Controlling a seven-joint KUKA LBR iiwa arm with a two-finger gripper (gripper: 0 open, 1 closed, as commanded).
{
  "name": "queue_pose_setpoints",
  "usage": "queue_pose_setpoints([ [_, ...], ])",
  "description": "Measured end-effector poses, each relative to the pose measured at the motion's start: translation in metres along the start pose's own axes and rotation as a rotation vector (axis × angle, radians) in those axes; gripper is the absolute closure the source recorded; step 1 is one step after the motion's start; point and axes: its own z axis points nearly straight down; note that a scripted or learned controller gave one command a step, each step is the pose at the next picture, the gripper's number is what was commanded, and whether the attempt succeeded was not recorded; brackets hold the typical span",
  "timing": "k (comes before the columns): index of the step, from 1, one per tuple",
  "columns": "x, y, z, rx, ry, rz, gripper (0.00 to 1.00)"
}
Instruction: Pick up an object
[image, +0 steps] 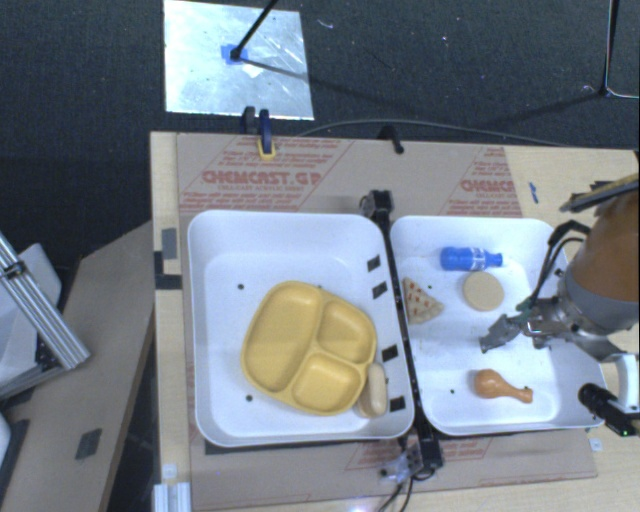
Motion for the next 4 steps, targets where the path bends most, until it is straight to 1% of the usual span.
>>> queue_pose_setpoints([
  [1, 0.001, -0.004, 0.043, 0.000, 0.000, 0.001, 0.00],
  [2, 0.000, -0.003, 0.030, -0.005, -0.002, 0.000, 1.00],
  [3, 0.007, -0.003, -0.031, -0.011, -0.003, -0.002, 1.00],
  [4, 0.007, -0.001, -0.078, -0.010, -0.003, -0.002, 1.00],
])
